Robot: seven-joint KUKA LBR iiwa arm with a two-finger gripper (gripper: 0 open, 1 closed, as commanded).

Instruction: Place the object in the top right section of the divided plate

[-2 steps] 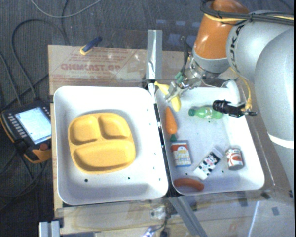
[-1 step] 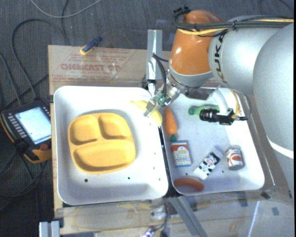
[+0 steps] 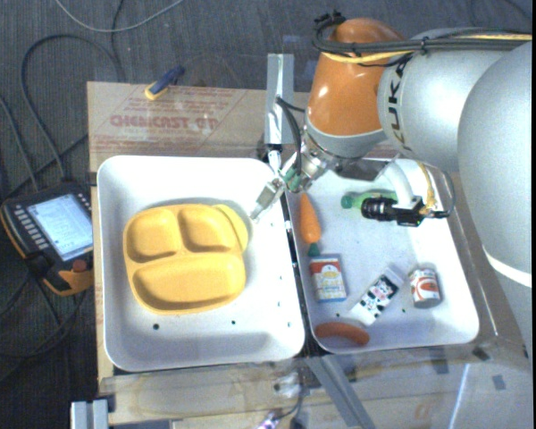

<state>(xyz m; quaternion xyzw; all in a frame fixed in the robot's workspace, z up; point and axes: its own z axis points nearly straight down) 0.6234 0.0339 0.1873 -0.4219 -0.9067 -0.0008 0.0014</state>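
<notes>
A yellow divided plate (image 3: 138, 266) lies in the left bin (image 3: 277, 320), with two small sections at its far side and one large section near the front. My gripper (image 3: 263, 201) hangs tilted at the left bin's right side, its tip just beyond the rim of the plate's top right section (image 3: 205, 228). I see nothing held at the tip. An orange carrot (image 3: 310, 221) lies in the right bin (image 3: 460, 315), close to the right of the gripper.
The right bin also holds a small red box (image 3: 328, 278), a black-and-white carton (image 3: 378, 298), a red can (image 3: 423, 286), a brown sausage (image 3: 342, 333) and a small green thing (image 3: 352, 201). The arm's bulk covers that bin's far right.
</notes>
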